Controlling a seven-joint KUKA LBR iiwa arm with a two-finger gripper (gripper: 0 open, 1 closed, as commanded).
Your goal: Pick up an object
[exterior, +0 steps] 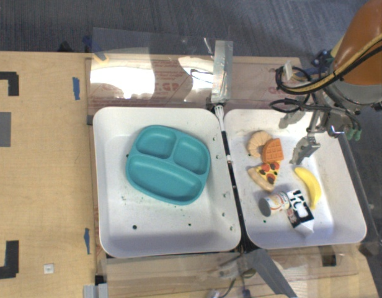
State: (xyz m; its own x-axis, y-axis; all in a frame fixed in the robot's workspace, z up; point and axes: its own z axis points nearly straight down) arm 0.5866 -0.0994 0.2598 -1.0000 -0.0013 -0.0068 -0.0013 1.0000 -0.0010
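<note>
Nearest the camera, a black and white packet (299, 208) is lying near the front edge of the right bin (340, 231). A small bottle (275, 203) is lying on its side just beside the packet, touching it on the side toward the middle wall. A yellow banana (309, 184) is lying just behind the packet, toward the bin's right edge. A pizza slice toy (263, 174) is sitting near the middle wall of this bin. Just behind it, an orange waffle toy (272, 149) is leaning against a tan croissant toy (259, 141), and those 2 are touching. All 6 things are sitting in the right bin. The gripper (304, 150) is hanging over the back part of this bin, just behind the banana and beside the waffle toy. It is hard to tell if it is apart or together, and nothing is showing in it. The grey arm (358, 48) with the orange band is reaching in over the back right corner. In the left bin (110, 228), 1 teal plate (168, 164) with 3 parts is lying flat in the middle.
</note>
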